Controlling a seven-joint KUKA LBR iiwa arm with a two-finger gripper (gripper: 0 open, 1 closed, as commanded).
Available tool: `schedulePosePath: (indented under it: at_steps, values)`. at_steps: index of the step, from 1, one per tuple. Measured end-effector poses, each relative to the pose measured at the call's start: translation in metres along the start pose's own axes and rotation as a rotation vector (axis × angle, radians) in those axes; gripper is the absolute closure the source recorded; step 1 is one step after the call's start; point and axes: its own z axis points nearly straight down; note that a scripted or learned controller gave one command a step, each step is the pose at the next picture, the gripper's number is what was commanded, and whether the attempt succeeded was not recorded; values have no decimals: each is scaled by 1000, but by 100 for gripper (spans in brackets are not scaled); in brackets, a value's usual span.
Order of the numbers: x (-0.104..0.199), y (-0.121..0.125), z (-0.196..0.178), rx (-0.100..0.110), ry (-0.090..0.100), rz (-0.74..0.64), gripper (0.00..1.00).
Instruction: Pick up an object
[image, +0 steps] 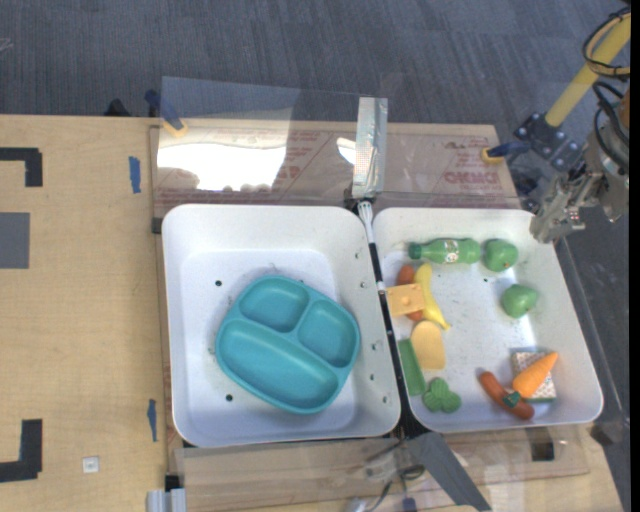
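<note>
Toy foods lie scattered in the right bin (585, 385): a green bottle (445, 251) lying flat near the far wall, two rounded green pieces (500, 254) (519, 299), a yellow banana (428, 295), an orange carrot (535, 374) and a knobbly broccoli (441, 397). They look like smooth moulded plastic. The pincer (562, 212) hangs over the bin's far right corner, touching none of them; how it stands, apart or together, cannot be told. A teal divided plate (288, 343) rests in the left bin (190, 240).

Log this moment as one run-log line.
claw: above right bin's far right rim | holding: nothing seen | toy food in right bin: untouched | teal plate: left bin
</note>
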Motion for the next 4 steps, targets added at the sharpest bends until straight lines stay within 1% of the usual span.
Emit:
schedulePosePath:
  at_steps: [1,2,3,4]
  values:
    - [-2,6,137,-8,12,-184,100]
    - [-27,4,-40,-3,0,-199,100]
    - [-26,4,-95,-9,6,-574,100]
    - [-21,7,-129,-13,6,-882,100]
